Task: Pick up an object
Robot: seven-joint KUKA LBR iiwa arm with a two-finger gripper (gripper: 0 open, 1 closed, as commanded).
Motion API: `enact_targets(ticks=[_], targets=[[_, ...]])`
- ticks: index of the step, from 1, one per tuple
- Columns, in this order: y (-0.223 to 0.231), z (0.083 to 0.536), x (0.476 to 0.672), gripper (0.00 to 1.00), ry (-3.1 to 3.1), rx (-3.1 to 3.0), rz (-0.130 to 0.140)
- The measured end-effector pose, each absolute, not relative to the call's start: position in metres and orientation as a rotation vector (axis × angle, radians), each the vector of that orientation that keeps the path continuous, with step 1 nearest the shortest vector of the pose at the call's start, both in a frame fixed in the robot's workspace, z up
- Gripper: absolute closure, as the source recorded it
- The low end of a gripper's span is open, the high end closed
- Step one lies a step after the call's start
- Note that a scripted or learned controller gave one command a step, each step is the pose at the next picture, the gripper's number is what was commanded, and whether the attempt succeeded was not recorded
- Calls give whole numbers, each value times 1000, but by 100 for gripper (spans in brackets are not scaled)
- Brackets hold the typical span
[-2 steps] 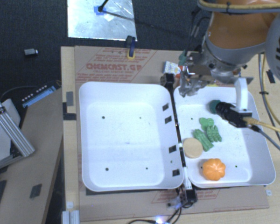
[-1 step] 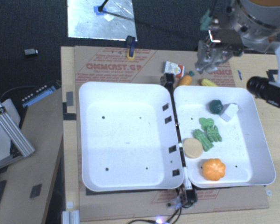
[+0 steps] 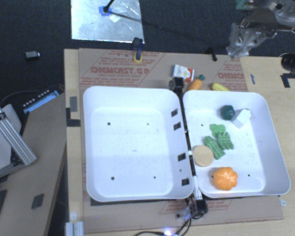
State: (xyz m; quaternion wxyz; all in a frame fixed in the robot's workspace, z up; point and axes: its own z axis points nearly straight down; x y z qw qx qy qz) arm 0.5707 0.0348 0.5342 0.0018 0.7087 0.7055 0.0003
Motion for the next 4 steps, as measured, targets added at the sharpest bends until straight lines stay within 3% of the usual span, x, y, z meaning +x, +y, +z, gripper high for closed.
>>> enact_targets(ticks=[1,2,3,4], targets=[[29,535,671,100,2218,2216,7],[86,366,612,100,2240,2221,-19],[98,546,629,100,2219,2205,28],[105,478,481,100,2234,2218,-6]])
